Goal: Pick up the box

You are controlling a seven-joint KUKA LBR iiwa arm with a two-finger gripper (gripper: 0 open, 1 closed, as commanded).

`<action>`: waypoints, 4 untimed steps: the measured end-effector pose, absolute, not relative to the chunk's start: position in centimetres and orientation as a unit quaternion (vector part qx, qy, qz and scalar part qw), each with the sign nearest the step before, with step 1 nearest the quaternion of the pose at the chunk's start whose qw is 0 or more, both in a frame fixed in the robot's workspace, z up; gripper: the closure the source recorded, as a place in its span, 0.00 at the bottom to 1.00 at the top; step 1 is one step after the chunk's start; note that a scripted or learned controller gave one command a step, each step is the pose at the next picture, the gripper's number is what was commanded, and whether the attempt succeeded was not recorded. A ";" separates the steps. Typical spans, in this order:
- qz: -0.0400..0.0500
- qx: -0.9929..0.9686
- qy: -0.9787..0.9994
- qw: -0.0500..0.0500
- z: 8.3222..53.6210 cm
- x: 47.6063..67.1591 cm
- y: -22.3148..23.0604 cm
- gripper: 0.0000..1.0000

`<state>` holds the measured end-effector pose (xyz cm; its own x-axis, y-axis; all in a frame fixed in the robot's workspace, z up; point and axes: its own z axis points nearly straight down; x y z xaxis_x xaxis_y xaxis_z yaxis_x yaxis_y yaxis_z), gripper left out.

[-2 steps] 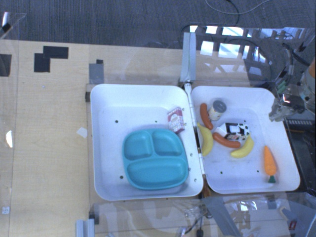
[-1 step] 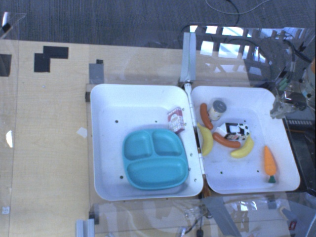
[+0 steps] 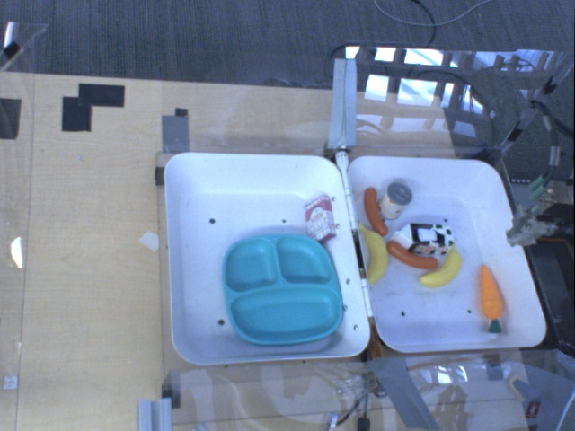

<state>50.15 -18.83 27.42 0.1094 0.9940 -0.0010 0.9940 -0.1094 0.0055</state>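
Two shallow white bins are sitting side by side on a pale wooden bench, seen from above at a slant. In the left white bin (image 3: pixel 193 241), a small red and white cardboard box (image 3: pixel 320 218) is lying flat close to the bin's right wall, just beyond the far right corner of a light blue divided plastic plate (image 3: pixel 283 288). The box's long side is running roughly from the far edge toward the near edge, slightly tilted.

The grey metal gripper (image 3: pixel 532 227) is hanging at the right rim of the right white bin (image 3: pixel 503 196), and it is too blurred and cut off to tell whether it is open or closed. Nothing is showing in its grasp.

The box is lying well apart from the gripper, toward the picture's left, at nearly the same depth. Between them are lying two red sausages, two yellow bananas, a black and white cow-patterned carton (image 3: pixel 432 236) and a small grey-lidded jar (image 3: pixel 394 198). The arm is likely needing to cross the whole right bin and the dividing walls first.
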 end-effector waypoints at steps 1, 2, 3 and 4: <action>0.003 0.743 0.669 0.005 28.5 50.3 -18.7 1.00; 0.002 0.702 0.712 0.005 37.9 48.9 -17.7 1.00; 0.001 0.801 0.598 0.002 31.4 48.8 -17.4 1.00; 0.003 0.799 0.601 0.004 32.6 49.0 -17.3 1.00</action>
